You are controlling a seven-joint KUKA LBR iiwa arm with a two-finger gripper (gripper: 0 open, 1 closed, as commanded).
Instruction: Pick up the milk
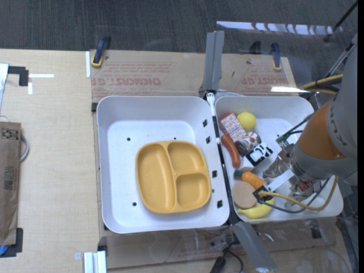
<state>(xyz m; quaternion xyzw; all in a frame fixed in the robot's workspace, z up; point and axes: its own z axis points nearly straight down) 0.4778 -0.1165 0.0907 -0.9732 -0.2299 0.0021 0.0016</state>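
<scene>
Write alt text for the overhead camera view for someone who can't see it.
A grey robot arm reaches from the right into the right bin, its claw low among toy foods beside a black-and-white milk carton. The left bin holds a yellow divided plate.

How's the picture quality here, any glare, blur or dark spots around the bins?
Camera view: lighting is even and soft, with faint shadows inside the left white bin around the yellow divided plate; the small black-and-white milk carton looks slightly soft; the grey arm shades the right white bin.
</scene>
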